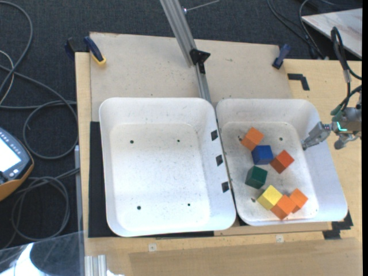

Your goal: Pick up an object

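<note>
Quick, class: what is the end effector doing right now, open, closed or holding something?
End effector: over the right edge of the right bin, with none of the blocks in it; open or closed cannot be told.

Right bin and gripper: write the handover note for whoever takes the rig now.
Gripper: at the right bin's right rim, nothing seen between its parts; open or shut can't be told.
Cubes, all in the right bin: orange cube at the top, blue cube below it, red-orange cube to its right, green cube lower left, yellow cube and two orange cubes touching near the front wall.
Left bin: beside it.
Done: nothing lifted.
Left: pick up one cube.
</note>
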Controlling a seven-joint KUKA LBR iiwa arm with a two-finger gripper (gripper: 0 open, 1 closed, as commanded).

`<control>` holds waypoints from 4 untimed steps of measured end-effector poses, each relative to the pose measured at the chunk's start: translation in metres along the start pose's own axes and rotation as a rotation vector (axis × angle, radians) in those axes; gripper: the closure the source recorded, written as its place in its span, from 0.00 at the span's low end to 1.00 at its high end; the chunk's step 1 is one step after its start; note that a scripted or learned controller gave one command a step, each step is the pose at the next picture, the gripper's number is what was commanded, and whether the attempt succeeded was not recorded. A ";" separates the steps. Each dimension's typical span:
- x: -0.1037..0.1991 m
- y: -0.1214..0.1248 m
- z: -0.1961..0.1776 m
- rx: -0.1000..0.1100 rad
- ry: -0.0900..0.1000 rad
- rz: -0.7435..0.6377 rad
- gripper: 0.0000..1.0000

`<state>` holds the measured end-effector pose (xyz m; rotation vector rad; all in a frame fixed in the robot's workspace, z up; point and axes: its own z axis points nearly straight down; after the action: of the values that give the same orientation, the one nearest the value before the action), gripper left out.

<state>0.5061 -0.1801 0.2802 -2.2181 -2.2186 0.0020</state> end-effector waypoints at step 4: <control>0.005 -0.003 0.129 0.002 0.001 0.001 0.00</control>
<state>0.5025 -0.1746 0.1517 -2.2172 -2.2160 0.0036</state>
